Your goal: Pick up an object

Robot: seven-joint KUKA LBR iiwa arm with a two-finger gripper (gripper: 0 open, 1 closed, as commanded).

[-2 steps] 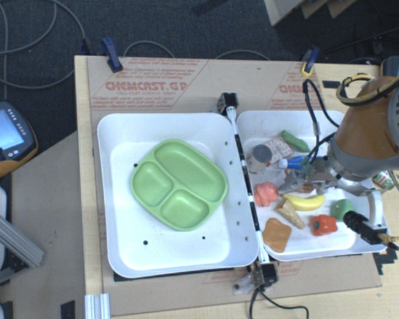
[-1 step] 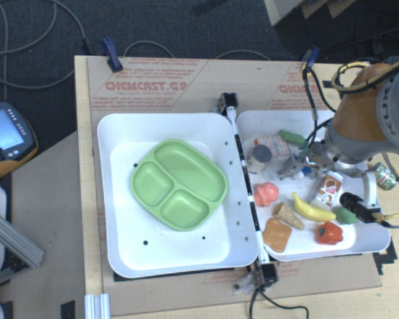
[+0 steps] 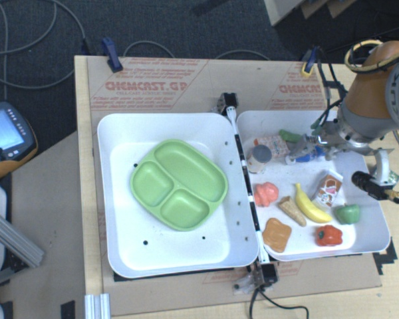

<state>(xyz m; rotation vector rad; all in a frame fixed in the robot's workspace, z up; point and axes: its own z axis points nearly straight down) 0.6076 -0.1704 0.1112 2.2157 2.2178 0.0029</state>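
My gripper (image 3: 317,145) is low over the back of the right bin (image 3: 379,243), beside a blue item (image 3: 305,155) and a dark green item (image 3: 290,136). A speckled pink packet (image 3: 274,143) and a grey round piece (image 3: 260,155) lie to its left. Nearer the front are a pink lump (image 3: 266,193), a banana (image 3: 310,205), a brown biscuit (image 3: 291,211), an orange piece (image 3: 276,234), a red pepper (image 3: 328,235), a green round piece (image 3: 348,212) and a small carton (image 3: 328,189). The wrist hides the space between the gripper's tips.
The left bin (image 3: 113,178) holds a light green divided plate (image 3: 179,184). A black clamp (image 3: 229,102) sits where the two bins meet at the back. The arm's orange band (image 3: 372,88) hangs over the right bin's back right corner.
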